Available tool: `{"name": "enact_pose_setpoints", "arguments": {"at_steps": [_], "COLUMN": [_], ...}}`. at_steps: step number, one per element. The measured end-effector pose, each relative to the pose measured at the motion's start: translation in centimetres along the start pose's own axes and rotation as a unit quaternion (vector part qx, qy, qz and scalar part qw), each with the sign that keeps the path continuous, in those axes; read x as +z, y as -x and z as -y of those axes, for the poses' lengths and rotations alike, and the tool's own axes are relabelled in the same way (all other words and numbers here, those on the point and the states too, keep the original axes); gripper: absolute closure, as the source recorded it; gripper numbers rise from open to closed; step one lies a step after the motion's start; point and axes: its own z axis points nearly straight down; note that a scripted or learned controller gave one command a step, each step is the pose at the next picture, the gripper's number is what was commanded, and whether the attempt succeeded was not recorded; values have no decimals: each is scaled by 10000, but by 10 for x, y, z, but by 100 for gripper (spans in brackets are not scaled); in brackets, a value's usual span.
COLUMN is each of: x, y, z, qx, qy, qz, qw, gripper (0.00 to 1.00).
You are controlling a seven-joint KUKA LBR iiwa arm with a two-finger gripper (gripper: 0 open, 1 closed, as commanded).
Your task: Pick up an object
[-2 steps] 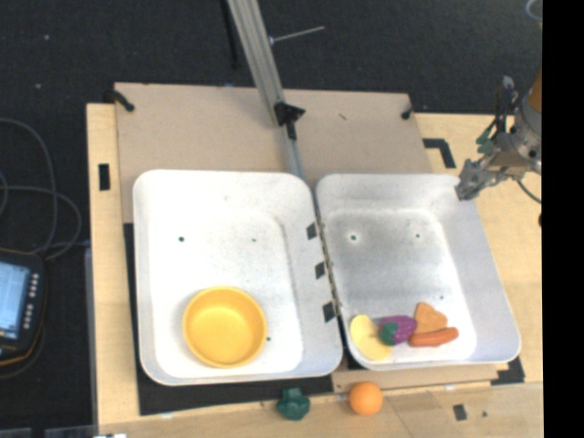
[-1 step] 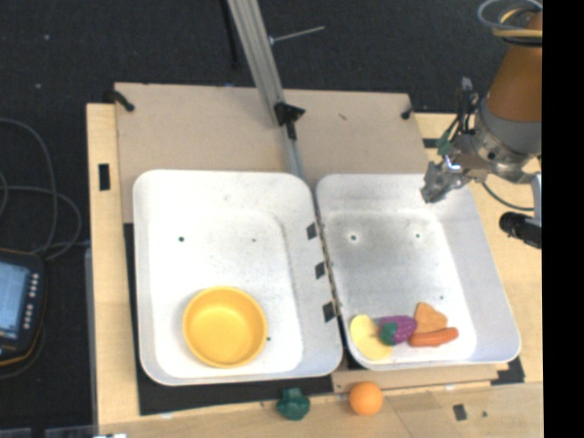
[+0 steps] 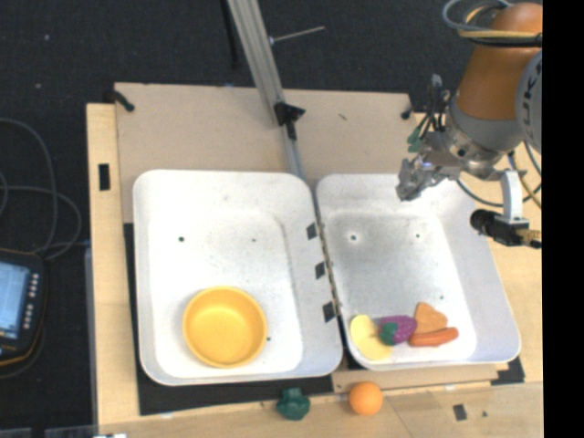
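My gripper [image 3: 412,184] hangs over the far edge of the right bin [image 3: 401,245], near its back right corner, well apart from the objects. Nothing shows between its fingers. At the near edge of that bin lies a cluster: a pale yellow piece [image 3: 365,336], a purple and green piece [image 3: 396,328], an orange wedge [image 3: 429,317] and a red-orange carrot-like piece [image 3: 434,338]. A yellow bowl [image 3: 224,326] sits in the near part of the left bin [image 3: 219,235].
An orange ball [image 3: 365,398] and a small green object [image 3: 293,404] lie on the bench in front of the bins. A metal pole [image 3: 265,62] slants up from between the bins at the back. A tablet [image 3: 18,304] sits at the far left.
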Motion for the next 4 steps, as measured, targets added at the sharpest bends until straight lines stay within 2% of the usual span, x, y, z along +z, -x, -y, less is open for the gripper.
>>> {"name": "enact_pose_setpoints", "arguments": {"at_steps": [1, 2, 4], "x": [-8, 2, 22], "y": [-48, -102, -201], "z": [-11, -11, -35], "qx": [15, -2, -6], "qy": [5, -4, 4], "qz": [1, 0, -4], "qw": [10000, 10000, 10000], "gripper": [100, 100, 100]}}
